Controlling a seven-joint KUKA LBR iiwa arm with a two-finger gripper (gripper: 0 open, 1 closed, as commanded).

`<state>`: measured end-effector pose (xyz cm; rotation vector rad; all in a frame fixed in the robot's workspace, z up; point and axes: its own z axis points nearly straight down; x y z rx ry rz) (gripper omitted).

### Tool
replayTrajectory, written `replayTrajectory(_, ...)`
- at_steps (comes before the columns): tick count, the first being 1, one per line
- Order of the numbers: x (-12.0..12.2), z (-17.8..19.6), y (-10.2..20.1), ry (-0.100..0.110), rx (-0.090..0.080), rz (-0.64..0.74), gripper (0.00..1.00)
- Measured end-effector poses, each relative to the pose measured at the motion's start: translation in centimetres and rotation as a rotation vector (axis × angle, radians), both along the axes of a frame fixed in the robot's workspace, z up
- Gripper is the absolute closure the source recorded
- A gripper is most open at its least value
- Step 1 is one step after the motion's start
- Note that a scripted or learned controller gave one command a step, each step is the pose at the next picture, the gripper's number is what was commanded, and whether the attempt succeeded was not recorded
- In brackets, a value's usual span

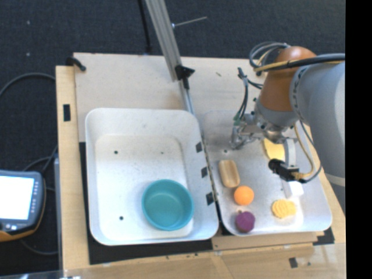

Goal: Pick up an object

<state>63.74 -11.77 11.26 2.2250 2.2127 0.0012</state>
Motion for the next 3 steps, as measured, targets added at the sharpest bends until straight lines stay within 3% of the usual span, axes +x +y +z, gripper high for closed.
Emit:
replayTrajectory(2,0.5,9.9,-0.5,-0.004,0.001,0.006,1.0)
replayTrajectory(3,-0.2,10.0,4.3,0.003,0.003,0.012,1.0)
